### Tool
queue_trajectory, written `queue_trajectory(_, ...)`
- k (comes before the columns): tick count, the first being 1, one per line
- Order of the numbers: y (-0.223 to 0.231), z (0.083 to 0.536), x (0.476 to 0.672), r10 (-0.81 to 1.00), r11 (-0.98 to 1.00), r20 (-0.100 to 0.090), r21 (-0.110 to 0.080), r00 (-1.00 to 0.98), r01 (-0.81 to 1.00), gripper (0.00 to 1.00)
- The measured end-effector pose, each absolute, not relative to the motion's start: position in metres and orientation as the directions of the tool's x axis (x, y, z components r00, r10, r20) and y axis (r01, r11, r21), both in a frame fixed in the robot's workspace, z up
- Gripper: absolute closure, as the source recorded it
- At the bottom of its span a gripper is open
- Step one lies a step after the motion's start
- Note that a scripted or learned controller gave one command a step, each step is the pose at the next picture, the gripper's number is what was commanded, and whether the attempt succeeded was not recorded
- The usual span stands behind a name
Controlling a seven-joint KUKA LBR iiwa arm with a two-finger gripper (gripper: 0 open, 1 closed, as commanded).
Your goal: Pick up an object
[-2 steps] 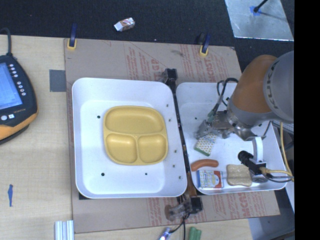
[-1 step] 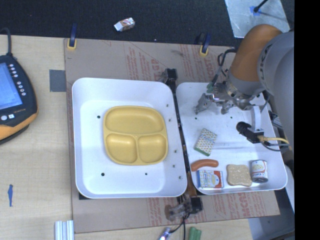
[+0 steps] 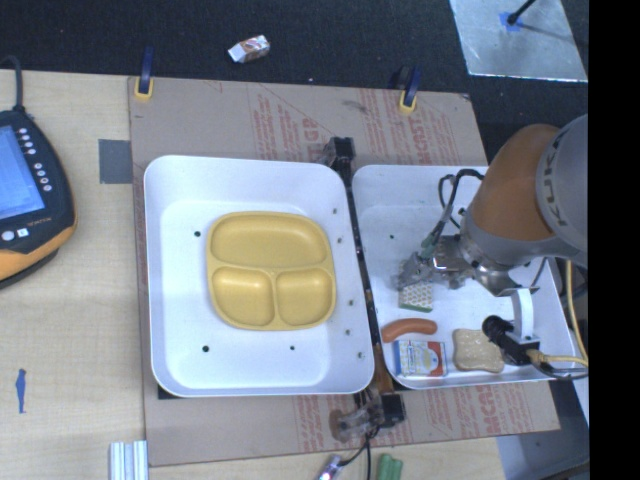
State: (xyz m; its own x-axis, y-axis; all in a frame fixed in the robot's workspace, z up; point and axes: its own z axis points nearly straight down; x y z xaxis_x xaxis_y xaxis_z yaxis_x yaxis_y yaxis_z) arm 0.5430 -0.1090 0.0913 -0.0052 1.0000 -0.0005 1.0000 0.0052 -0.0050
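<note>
At the far left edge a pendant [image 3: 25, 203] with a screen lies on the wooden bench [image 3: 70, 368], and a grey tape patch [image 3: 115, 161] sits just right of it. A cardboard sheet [image 3: 290, 118], clamped at its far edge by two clips, carries both bins. The left bin [image 3: 180, 358] holds a yellow tray [image 3: 270, 268] with three compartments, lying near its middle. The right bin [image 3: 395, 193] touches it along their shared edge. In the right bin the gripper [image 3: 425, 268] hangs low just above a small perforated grey block [image 3: 416, 295]; whether its jaws are spread or pressed together cannot be told. Nearer, a red sausage [image 3: 410, 327] lies just near of the block, a small carton [image 3: 417, 357] sits at the bin's near wall, and a tan bread piece [image 3: 477, 351] lies right of the carton. The arm [image 3: 520, 198] reaches in from the right. On the dark floor beyond the bench lies a small wrapper [image 3: 249, 49].
</note>
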Motion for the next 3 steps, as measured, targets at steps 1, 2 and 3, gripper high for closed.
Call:
queue_trajectory(1,-0.092,0.091,0.534,1.000,0.007,-0.001,-0.005,-0.007,1.000,0.00)
queue_trajectory(2,-0.093,0.101,0.535,1.000,0.011,-0.002,-0.007,-0.011,1.000,1.00)
queue_trajectory(3,-0.035,0.192,0.562,1.000,0.003,0.001,-0.002,-0.003,1.000,1.00)
